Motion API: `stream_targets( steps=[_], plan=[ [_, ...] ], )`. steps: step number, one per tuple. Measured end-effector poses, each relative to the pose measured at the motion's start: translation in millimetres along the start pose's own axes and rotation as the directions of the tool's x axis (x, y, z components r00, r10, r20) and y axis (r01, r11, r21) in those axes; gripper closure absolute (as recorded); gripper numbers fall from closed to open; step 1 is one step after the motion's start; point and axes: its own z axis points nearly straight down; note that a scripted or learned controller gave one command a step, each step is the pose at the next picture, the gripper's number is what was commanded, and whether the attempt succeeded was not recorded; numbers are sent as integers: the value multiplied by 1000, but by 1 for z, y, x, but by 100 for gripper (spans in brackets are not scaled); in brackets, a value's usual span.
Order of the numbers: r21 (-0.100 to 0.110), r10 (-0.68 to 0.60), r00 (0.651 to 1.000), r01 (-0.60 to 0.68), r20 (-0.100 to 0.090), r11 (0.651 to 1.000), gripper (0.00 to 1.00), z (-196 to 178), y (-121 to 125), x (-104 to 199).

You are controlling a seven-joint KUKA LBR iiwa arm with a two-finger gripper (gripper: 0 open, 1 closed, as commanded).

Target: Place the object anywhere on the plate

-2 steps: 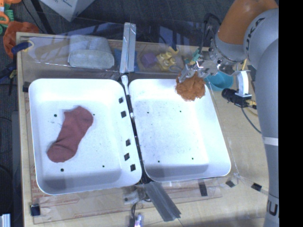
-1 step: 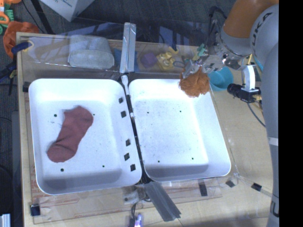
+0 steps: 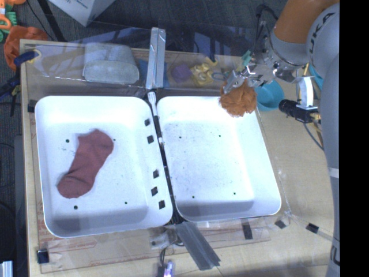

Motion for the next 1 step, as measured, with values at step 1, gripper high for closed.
stream_targets(
  steps=[1],
  plan=[
    [-1, 35, 999, -35, 0, 999, 100, -42, -1, -2]
  ],
)
